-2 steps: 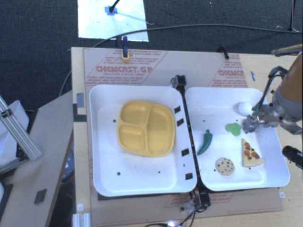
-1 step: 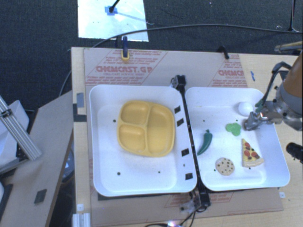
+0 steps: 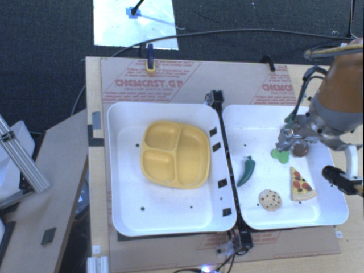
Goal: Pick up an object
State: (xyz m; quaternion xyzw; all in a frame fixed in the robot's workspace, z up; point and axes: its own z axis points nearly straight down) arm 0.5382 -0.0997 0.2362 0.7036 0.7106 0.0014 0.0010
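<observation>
My gripper [image 3: 289, 142] hangs low over the back right part of the right bin [image 3: 250, 121], with the grey arm and its orange band reaching in from the right. Just under it lies a small light green piece [image 3: 280, 156], and a round brown thing [image 3: 300, 149] sits right beside it. I cannot make out whether either one touches the gripper. Nearer the front of this bin lie a pizza slice [image 3: 300, 185], a chocolate-chip cookie [image 3: 270, 199] and a dark green pepper [image 3: 247, 170].
The left bin [image 3: 122, 152] holds a yellow divided plate [image 3: 175, 154]. A black-clipped ridge [image 3: 223, 158] separates the two bins. Cardboard lies under both, and a cable runs across the back of the bench.
</observation>
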